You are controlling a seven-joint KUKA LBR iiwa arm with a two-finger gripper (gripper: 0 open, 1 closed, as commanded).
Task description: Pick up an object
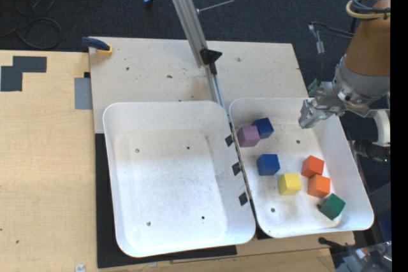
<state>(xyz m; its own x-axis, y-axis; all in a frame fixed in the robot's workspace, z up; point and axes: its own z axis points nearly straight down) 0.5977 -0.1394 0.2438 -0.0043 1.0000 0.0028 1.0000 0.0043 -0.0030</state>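
Green cube nearest; arm's claw above right bin's far edge, grip indiscernible.

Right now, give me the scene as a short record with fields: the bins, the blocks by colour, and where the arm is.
bins: two white bins side by side, left bin, right bin
blocks in right bin: purple, two blue, yellow, two orange, green
touching: purple and upper blue; the two orange
arm: gripper over right bin's upper right part
held: nothing seen
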